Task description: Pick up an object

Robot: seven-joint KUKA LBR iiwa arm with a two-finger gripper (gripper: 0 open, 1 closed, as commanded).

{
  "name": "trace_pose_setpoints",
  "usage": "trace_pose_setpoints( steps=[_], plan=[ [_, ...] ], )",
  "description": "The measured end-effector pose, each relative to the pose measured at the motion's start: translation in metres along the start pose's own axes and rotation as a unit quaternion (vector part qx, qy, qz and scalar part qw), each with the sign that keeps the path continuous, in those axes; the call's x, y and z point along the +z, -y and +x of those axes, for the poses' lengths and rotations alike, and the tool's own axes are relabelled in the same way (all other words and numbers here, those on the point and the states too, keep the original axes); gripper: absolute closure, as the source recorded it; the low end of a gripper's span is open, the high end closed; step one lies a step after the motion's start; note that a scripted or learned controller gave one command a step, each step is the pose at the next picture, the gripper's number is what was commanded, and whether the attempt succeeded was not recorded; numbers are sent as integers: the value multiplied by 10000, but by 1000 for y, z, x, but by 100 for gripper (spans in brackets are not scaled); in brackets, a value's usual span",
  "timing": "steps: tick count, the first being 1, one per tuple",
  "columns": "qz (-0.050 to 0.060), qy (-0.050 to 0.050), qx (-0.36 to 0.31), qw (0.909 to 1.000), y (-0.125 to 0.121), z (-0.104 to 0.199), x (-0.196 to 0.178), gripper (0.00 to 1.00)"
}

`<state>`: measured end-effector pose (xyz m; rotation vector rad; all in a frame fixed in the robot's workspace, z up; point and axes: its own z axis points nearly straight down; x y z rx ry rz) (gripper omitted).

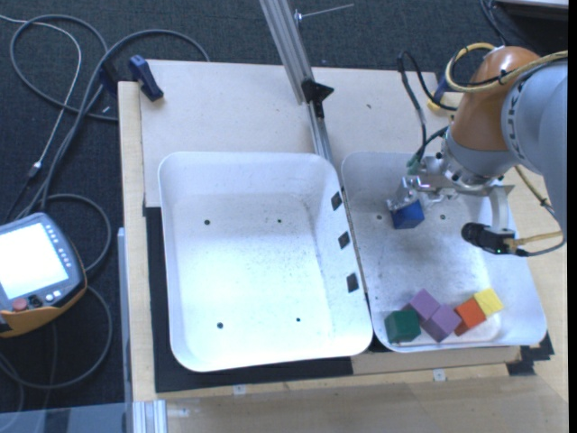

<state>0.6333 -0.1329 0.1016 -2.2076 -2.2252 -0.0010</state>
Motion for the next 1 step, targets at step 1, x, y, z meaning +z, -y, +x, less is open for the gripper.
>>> trace_pose_setpoints(
  steps=[1],
  plan=[
    [-11, 23, 42, 10000, 26, -15, 1, 100]
  ],
)
